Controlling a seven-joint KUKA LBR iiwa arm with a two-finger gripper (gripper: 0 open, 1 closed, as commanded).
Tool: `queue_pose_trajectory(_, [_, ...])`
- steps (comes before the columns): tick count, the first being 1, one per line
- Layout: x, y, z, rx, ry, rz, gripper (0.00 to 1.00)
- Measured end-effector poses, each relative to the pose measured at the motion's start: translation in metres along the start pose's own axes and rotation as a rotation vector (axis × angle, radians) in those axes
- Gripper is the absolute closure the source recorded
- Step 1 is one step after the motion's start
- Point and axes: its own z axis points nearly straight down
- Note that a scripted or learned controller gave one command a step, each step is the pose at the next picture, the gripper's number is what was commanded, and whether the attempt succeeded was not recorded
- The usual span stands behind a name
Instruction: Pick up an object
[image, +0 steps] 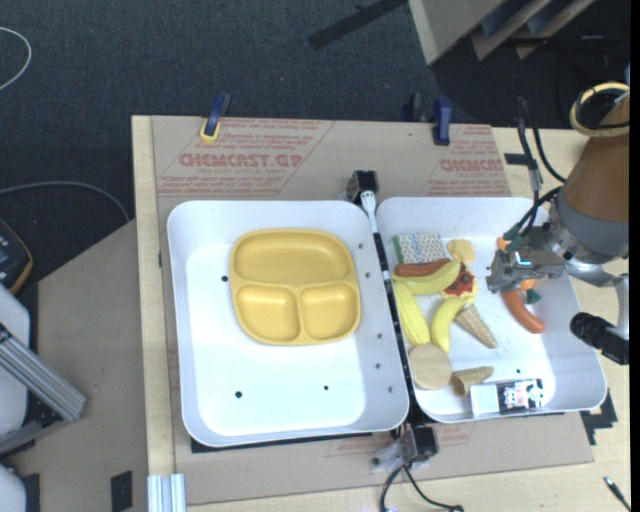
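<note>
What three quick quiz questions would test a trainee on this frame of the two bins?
1. True or false: the yellow divided plate lies in the left bin.
2. Which item lies closest to the gripper? A) the carrot B) the corn cob C) the cookie
3. Fill in: the toy food is gathered in the ___ bin.

Key: 1 true; 2 A; 3 right.

Grey arm (600, 200) from the right, wrist bent down, low
</note>
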Motion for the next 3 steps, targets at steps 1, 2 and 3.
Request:
queue_pose_trajectory(1, [0.047,0.032,-0.014,-0.002,0.001,-0.002,1.00])
queue_pose_trajectory(2, [0.091,0.076,-0.014,-0.002,0.001,0.000,1.00])
queue_pose_trajectory(3, [0.141,0.101,-0.001,0.000,0.001,0.000,1.00])
